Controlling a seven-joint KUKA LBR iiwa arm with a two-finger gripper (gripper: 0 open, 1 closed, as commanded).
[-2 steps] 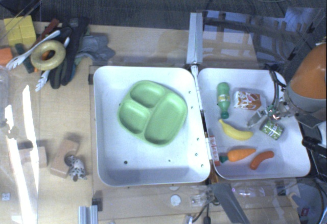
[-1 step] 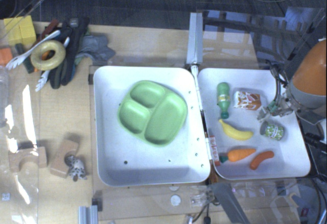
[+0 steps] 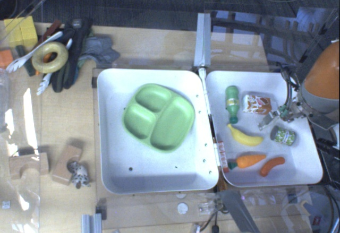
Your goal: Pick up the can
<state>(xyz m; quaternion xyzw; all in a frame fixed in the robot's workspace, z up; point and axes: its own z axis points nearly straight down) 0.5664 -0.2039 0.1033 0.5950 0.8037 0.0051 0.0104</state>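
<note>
Your can (image 3: 283, 136) lies on its side near the right bin's (image 3: 313, 176) right edge, just beside the banana (image 3: 245, 136) and above the sausage (image 3: 272, 165). The gripper (image 3: 273, 117) hangs right over its upper left, probably lining up. Open or closed, I can't tell. Crowded there, so expect bumps.

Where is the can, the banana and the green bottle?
can (image 3: 283, 136), camera view, on its green side.
banana (image 3: 245, 137), camera view, on its middle.
green bottle (image 3: 232, 102), camera view, on its label.
</note>
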